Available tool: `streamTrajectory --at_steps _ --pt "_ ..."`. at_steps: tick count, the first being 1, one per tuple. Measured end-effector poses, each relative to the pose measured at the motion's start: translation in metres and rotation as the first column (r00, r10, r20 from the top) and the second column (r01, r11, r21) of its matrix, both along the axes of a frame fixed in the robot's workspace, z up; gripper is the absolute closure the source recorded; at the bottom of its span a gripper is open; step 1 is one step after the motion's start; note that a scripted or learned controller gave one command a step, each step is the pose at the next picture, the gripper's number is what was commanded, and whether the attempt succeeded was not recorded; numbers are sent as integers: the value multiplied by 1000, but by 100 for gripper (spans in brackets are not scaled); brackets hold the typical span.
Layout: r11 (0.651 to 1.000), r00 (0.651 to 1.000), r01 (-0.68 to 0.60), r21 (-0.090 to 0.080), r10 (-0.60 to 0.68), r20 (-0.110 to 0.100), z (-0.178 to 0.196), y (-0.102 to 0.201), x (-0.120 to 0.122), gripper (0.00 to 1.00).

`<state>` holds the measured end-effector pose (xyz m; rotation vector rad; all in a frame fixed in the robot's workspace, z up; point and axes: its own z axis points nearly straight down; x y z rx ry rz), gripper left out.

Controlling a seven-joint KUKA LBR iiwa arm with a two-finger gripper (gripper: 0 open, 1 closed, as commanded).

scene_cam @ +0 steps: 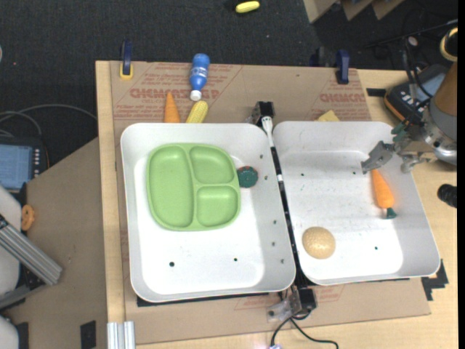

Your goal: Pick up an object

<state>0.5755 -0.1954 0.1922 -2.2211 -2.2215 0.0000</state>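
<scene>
In the right bin [341, 140] an orange toy carrot [382, 188] lies near the right wall, its green tip pointing to the front. A tan round roll [318, 241] rests near that bin's front left. My gripper [393, 156] hangs at the bin's far right, just behind the carrot's upper end. It is open, with one grey finger [374, 157] spread to the left, and nothing sits between the fingers. In the left bin [203, 267] a green divided plate [192, 186] lies flat, with a small dark green and red piece [247, 177] beside its right edge.
Behind the left bin, on the cardboard, lie a blue and white bottle [198, 75], a small orange carrot [171, 109] and a yellow piece [197, 111]. Clamps [342, 70] hold the board's far edge. A black bracket [264, 113] sits between the bins.
</scene>
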Motion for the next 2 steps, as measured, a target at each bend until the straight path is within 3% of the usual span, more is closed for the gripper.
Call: streamTrajectory --at_steps 1,2 --pt "1000 1000 2 1 -2 -6 -68 -30 -1 0" --pt "1000 1000 1 0 -1 -1 -64 -29 0 0"
